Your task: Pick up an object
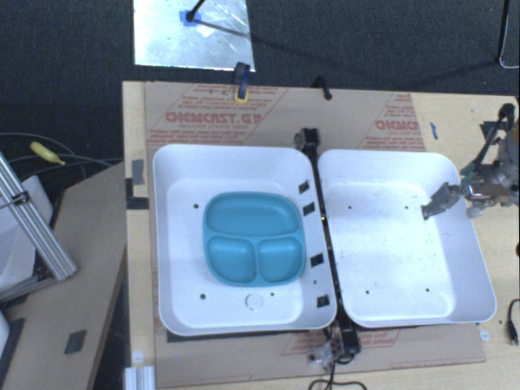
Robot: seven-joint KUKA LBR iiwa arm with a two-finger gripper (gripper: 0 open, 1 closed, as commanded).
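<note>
A blue divided plate with three compartments lies flat in the middle of the left bin. Just in front of it on the bin floor is a small pale round shape, too faint to identify. My gripper hangs over the right rim of the right bin, pointing left and down, far from the plate. Nothing shows in the gripper. The rest of the arm enters at the right edge of the view.
Black clips line the seam between the bins. Both bins sit on a cardboard sheet. A metal plate lies beyond the bench, and an aluminium frame stands at the left.
</note>
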